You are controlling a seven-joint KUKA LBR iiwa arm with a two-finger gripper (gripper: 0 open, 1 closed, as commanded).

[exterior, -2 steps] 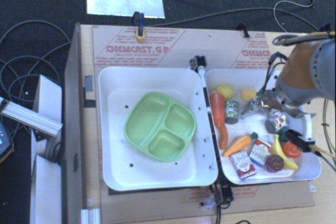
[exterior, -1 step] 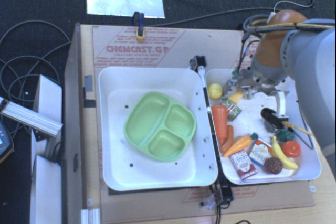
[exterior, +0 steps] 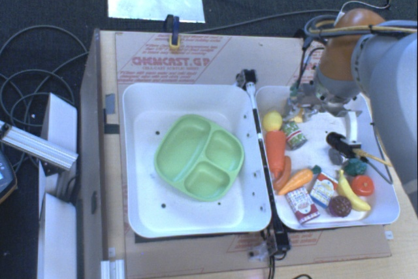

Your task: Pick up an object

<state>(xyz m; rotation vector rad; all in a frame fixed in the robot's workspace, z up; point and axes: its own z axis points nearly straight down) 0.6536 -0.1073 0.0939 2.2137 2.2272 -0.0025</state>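
The end effector hangs low over the far end of the right bin. Just beside it, toward the left bin, a lemon and a small can crowd the floor. Beyond them, nearer the front, toys lie packed. Far to its left, bare floor rings the green plate.

The arm runs off the frame's right edge.

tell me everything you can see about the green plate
The green plate is a pale green, plastic-looking tray with rounded corners and three compartments, one large and two smaller. It lies flat, turned at an angle, near the middle of the left white bin, touching only the bin floor. Nothing lies in its compartments.
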